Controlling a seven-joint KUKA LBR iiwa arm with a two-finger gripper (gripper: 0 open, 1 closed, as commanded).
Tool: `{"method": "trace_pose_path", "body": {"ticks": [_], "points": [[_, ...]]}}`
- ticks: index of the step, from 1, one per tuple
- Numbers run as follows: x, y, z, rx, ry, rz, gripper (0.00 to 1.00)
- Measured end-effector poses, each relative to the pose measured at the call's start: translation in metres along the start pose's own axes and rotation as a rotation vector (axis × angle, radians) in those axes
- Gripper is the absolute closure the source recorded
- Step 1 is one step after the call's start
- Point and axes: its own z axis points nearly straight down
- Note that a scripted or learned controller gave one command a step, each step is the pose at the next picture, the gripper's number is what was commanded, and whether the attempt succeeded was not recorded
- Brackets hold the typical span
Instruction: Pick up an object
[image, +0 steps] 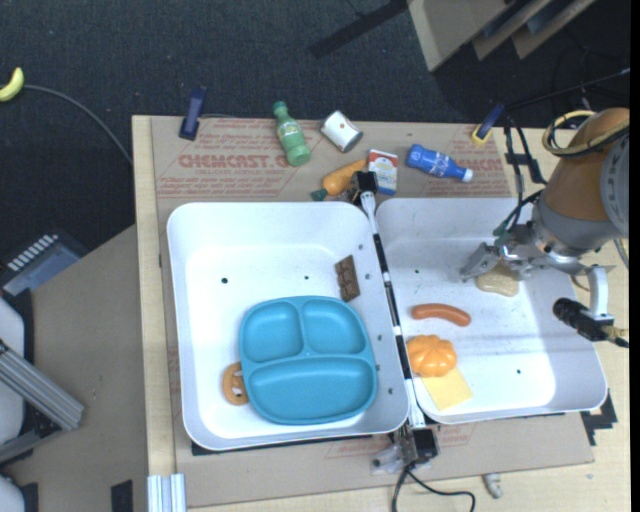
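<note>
Target, by best judgement: pale beige item (499, 284), small and flat, lying in the right bin (570, 395) toward its far edge, right of centre. Kind not readable; possibly a toy bread slice.

Gripper (489, 262): poised directly over the beige item, touching or just above it, which of the two not determinable. Fingers (473, 266) look splayed, so apparently released; nothing seen between them. Arm (585, 195) entering from the right edge of the bench, orange band above the wrist.

Step in hand, as judged: descent and alignment for the grasp; no lift begun. Next move calls for centring over the item, seating the fingers low on either side, closing, then raising straight up. Low profile of the item makes a slip or a scrape on the bin floor likely.

Same bin, nearer the front: orange sausage (441, 314) mid-floor toward the left wall; orange pumpkin-like piece (431, 354) below it; yellow cheese slice (449, 388) touching that piece, near the front left corner.

Left bin (200, 240): blue divided plate (305, 358) toward the front; pretzel (234, 384) just beside the plate's left rim; brown chocolate bar (346, 278) near the right wall.

Bench beyond the bins, far edge: green bottle (292, 135), white can (341, 130), blue bottle (438, 163), small carton (382, 170).
</note>
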Motion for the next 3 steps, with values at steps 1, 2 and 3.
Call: {"method": "trace_pose_path", "body": {"ticks": [1,2,3], "points": [[-0.001,0.001,-0.012,-0.005,-0.003,-0.001,1.0],[0.009,-0.063,-0.019,0.008,0.003,0.002,1.0],[0.009,-0.062,-0.019,0.008,0.003,0.002,0.0]]}}
